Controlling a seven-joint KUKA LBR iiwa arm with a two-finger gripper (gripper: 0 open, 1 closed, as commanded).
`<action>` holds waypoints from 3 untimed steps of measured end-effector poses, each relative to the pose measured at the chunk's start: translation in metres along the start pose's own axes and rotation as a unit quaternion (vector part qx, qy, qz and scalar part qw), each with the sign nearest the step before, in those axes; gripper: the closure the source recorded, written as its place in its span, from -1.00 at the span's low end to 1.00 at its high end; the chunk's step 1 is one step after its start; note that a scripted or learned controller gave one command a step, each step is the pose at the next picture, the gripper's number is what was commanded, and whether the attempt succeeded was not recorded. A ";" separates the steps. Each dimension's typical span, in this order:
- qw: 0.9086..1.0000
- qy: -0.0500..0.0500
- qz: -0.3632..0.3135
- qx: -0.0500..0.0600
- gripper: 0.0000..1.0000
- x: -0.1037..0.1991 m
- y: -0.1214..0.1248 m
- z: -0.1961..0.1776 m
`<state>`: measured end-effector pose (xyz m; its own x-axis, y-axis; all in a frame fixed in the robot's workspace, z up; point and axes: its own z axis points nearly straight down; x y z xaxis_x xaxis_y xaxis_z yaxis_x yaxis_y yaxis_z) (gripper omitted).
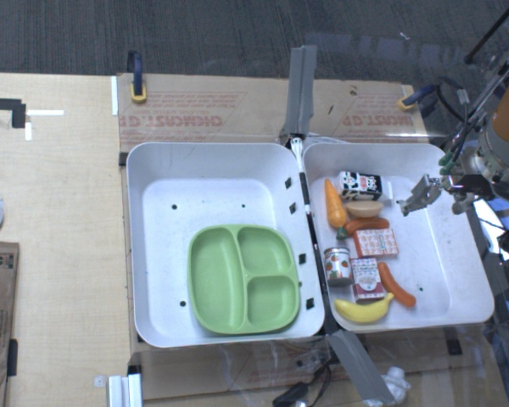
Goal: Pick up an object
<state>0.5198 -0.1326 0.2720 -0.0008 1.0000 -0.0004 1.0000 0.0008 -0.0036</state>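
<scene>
While nothing is yet lifted, we judge the task at its approach step. Going from the left, we see the pale wooden counter (51, 185), then the left bin (153, 176) of smooth white plastic holding a matte green divided plate (242, 278) with rounded corners. In the right bin (441, 261) the candidates lie clustered against its left wall: a tapered orange carrot (334, 203), a black-and-white carton (360, 184), a small can (337, 264), a curved yellow banana (363, 310). Farther right the pincer (417, 195) hovers with its metal fingers spread and holding nothing, apart from the cluster. Next we would need to shift left and descend over one item.
</scene>
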 end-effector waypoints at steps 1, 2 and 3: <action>0.995 0.000 -0.105 -0.001 -1.00 0.000 0.020 0.114; 0.991 0.000 -0.135 -0.003 -1.00 -0.006 -0.014 0.177; 0.991 0.001 -0.134 -0.004 1.00 -0.005 -0.013 0.168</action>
<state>0.5066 -0.1376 0.1038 -0.2657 0.9640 0.0019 0.9640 0.2657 0.0045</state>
